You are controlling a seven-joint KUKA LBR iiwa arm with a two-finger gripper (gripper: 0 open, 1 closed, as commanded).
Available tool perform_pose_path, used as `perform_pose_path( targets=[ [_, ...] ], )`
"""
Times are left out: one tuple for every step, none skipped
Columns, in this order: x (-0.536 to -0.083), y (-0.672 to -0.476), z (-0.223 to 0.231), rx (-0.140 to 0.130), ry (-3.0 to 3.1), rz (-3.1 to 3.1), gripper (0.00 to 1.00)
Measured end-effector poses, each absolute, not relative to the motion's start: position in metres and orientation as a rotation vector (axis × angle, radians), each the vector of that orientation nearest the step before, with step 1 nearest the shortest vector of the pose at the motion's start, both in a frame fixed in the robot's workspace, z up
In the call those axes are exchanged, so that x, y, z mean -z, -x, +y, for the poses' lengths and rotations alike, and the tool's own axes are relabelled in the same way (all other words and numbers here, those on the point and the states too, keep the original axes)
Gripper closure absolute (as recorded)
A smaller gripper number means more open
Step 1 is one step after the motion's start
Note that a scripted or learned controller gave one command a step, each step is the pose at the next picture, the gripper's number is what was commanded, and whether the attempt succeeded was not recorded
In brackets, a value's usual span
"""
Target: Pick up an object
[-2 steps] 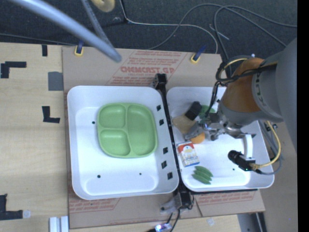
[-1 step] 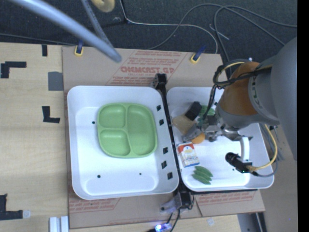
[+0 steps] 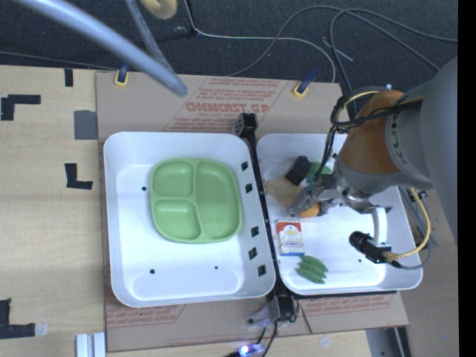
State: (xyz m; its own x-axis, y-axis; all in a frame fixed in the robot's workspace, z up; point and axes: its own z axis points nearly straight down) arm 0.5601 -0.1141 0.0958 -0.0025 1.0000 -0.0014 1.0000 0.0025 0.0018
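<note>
My gripper (image 3: pixel 314 198) is low in the right bin (image 3: pixel 394 274), near its left side, over a cluster of small things. An orange piece (image 3: pixel 311 210) lies right at its tip, and a tan, rounded object (image 3: pixel 281 192) sits just to its left. A black block (image 3: pixel 298 170) and a bit of something green (image 3: pixel 321 174) lie just behind it. Nearer the front lie a small red and white box (image 3: pixel 290 238) and a green pea pod (image 3: pixel 312 269). Nothing can be seen held.
The left bin (image 3: pixel 126 266) holds a green divided plate (image 3: pixel 196 200). A black divider (image 3: pixel 256 199) runs between the bins. My arm's grey and orange wrist (image 3: pixel 379 147) hangs over the right bin's back right part. Cables trail behind the bins.
</note>
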Motion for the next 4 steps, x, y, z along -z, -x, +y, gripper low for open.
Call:
perform_pose_path(
  targets=[
    [-0.138, -0.559, -0.115, -0.002, -2.22, 2.222, 1.0],
    [-0.196, -0.557, -0.123, -0.004, -2.218, 2.22, 1.0],
    [-0.249, -0.558, -0.123, -0.005, -2.216, 2.221, 1.0],
    [-0.254, -0.568, -0.074, 0.0, -2.217, 2.227, 1.0]
  ],
)
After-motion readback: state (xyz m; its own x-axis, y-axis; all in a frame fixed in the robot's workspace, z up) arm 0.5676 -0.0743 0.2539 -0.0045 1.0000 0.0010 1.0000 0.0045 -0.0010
